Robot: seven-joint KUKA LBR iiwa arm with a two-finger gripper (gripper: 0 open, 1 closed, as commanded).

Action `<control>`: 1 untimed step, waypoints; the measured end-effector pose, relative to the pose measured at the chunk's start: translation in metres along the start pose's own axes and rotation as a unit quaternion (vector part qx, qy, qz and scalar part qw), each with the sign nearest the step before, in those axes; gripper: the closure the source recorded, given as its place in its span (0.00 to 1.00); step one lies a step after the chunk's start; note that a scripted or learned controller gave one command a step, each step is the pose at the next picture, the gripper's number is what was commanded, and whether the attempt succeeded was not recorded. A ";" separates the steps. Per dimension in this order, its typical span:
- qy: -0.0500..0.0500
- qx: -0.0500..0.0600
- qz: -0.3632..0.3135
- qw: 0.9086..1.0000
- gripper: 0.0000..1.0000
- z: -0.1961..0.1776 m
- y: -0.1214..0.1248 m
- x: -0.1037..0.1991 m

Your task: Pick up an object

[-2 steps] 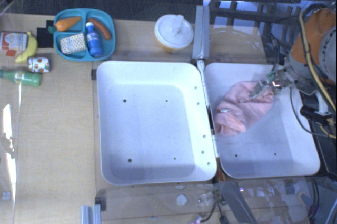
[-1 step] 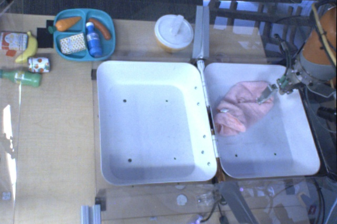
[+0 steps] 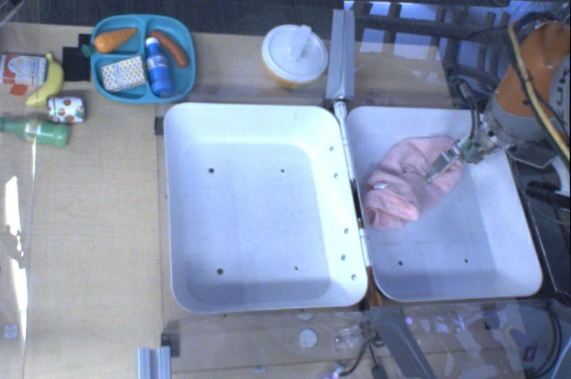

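Observation:
A crumpled pink cloth (image 3: 406,181) lies in the right white bin (image 3: 482,266), toward its upper left part. My gripper (image 3: 443,161) reaches in from the right, and its tips rest at the cloth's right edge, touching or just above the fabric. The fingers are thin and seen at a slant, so their spacing is unclear. The grey arm with its orange band (image 3: 526,70) stands over the bin's upper right corner.
The left white bin (image 3: 259,279) lies beside the right one. A blue divided plate (image 3: 143,56) with toy food, a white lidded cup (image 3: 295,53), a banana (image 3: 46,83), a small can (image 3: 65,109) and a green bottle (image 3: 36,130) sit on the bench at the back left.

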State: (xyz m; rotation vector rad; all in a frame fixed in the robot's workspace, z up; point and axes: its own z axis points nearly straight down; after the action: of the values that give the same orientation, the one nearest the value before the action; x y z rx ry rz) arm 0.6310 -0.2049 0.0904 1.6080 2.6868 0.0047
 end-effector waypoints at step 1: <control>-0.001 0.000 -0.076 0.997 0.00 0.000 0.011 0.005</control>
State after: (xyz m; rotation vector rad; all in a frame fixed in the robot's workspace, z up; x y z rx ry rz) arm 0.6382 -0.1951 0.0907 1.3972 2.8000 0.0024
